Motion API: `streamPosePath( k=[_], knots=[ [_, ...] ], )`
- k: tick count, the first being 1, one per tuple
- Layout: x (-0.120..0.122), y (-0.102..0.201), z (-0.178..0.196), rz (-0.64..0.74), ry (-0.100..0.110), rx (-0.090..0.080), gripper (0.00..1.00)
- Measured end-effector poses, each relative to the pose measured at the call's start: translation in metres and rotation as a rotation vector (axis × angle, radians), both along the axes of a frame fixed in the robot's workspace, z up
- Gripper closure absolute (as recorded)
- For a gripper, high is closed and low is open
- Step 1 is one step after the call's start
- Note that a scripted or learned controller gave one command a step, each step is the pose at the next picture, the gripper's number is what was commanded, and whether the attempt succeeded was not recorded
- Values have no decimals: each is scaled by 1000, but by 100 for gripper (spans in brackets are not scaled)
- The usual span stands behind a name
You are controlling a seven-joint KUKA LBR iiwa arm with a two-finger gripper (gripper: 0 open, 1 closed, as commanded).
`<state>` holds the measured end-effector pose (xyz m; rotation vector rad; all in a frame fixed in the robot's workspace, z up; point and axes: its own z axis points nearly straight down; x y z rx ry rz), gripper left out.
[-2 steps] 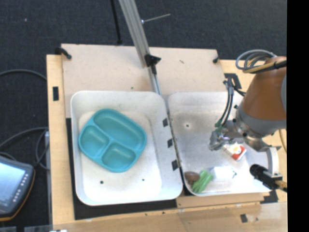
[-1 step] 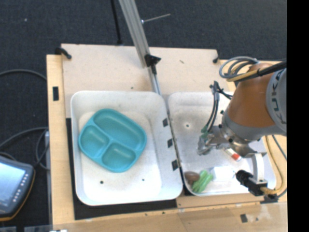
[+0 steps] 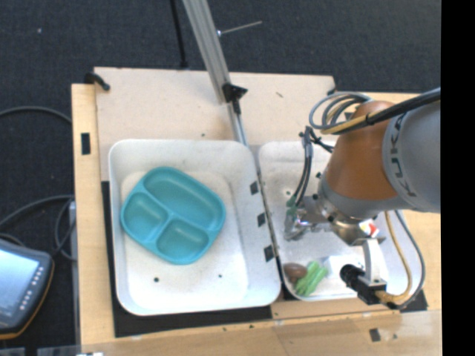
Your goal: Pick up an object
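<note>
Because my arm [image 3: 371, 162] comes in from three o'clock and bends down over the right bin [image 3: 278, 158], its orange band and grey wrist cover most of that bin's floor, and my gripper [image 3: 297, 225] hangs low near the bin's nine o'clock wall, close to the divider between the two bins. Whether the tool is wide or narrow I cannot tell, since the wrist hardware and looping cables sit over it from this slant. What I judge to be my likeliest targets lie at six o'clock from the gripper, in the bin's lower corner: a green object [image 3: 315, 277] resting tilted against the rim, and a small brown object [image 3: 295, 271] touching it on its nine o'clock side. They sit tucked into that corner (an awkward place, with two walls crowding any approach), which I take to be why I am posed over this side of the bin rather than its middle. Nothing appears between them and the tool; the gripper is near but apart from both. Over at nine o'clock, the left bin [image 3: 126, 162] holds a teal divided plate [image 3: 173, 215] lying flat near its centre, well apart from me.
</note>
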<state>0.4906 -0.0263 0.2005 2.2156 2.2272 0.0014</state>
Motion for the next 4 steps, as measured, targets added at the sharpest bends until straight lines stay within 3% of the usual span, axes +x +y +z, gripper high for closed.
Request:
streamPosePath(
  k=[1, 2, 3, 4],
  knots=[
    [0, 41, 0, 1, -2, 1, 100],
    [0, 61, 28, 0, -4, 0, 100],
    [18, 23, -1, -9, 2, -3, 100],
    [2, 61, 0, -1, 1, 0, 100]
  ],
)
